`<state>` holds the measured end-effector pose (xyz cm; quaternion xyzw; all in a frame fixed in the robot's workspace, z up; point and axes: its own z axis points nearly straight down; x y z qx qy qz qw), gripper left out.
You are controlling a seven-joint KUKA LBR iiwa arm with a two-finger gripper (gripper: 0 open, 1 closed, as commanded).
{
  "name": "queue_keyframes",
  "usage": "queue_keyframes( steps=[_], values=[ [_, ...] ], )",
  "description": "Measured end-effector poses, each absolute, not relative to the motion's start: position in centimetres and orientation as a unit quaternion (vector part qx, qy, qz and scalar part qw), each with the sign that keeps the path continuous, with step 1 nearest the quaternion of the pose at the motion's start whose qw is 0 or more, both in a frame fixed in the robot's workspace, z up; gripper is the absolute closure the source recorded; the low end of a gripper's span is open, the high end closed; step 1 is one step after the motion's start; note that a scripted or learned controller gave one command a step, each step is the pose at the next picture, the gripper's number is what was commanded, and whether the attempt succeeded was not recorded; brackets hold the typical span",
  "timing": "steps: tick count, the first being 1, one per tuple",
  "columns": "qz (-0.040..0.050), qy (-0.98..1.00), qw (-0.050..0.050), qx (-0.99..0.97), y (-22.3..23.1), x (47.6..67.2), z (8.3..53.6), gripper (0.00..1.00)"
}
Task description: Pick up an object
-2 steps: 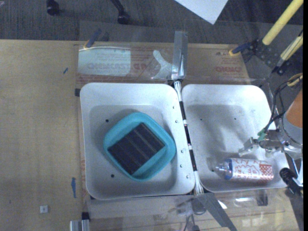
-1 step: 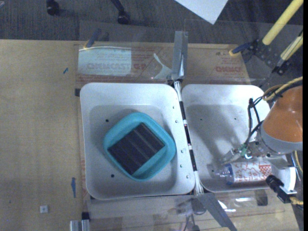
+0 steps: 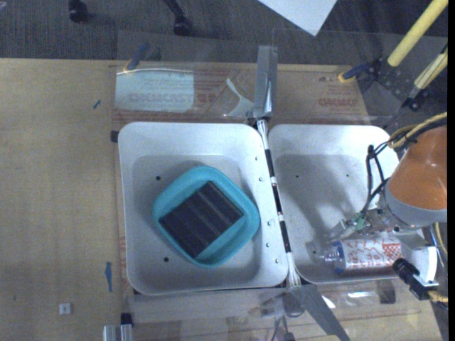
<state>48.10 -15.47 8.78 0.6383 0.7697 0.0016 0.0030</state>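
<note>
We see the gripper (image 3: 353, 226) low in the right bin (image 3: 313, 148); whether it is clenched we cannot tell; a clear bottle (image 3: 359, 254) with a red-patterned label lies just below it; a teal container (image 3: 206, 215) sits far left.

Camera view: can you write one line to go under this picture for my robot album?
A robot arm reaches over the right bin near a plastic bottle; a teal container sits in the left bin.

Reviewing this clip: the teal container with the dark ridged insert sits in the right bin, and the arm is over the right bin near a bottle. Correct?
Not quite. The camera view shows the teal container in the left bin, not the right. The rest holds: the arm is over the right bin, near the bottle.
</note>
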Motion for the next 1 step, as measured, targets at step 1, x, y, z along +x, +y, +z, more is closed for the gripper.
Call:
queue_keyframes(
  steps=[1],
  values=[
    [0.0028, 0.769, 0.005, 0.639, -15.54, 48.23, 9.86, 1.00]
  ],
)
